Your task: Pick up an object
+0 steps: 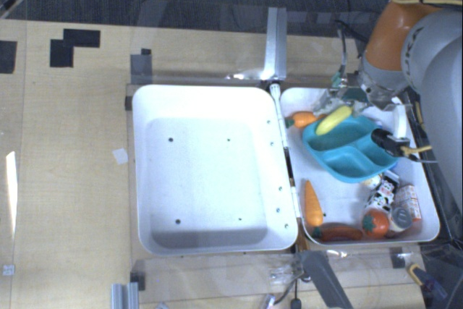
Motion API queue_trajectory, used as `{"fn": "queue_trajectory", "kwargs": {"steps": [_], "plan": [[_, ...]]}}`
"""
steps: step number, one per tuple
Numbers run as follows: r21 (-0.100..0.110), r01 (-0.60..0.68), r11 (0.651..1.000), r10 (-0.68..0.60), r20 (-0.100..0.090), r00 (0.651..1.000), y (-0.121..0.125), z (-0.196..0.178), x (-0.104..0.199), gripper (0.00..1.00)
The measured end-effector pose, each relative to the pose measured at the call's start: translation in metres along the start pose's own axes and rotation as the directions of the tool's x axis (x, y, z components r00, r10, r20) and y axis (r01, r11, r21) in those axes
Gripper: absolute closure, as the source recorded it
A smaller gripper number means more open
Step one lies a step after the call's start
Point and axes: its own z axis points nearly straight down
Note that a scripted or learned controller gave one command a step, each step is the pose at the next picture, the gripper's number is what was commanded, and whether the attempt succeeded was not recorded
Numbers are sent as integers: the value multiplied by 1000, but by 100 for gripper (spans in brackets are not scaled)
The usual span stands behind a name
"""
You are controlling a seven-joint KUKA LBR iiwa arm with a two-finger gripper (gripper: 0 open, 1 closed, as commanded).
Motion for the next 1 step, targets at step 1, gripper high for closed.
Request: {"fn": "queue_trajectory", "kwargs": {"steps": [1], "plan": [[-6,7,1000,-7,0,1000,3,-12,2,100]]}}
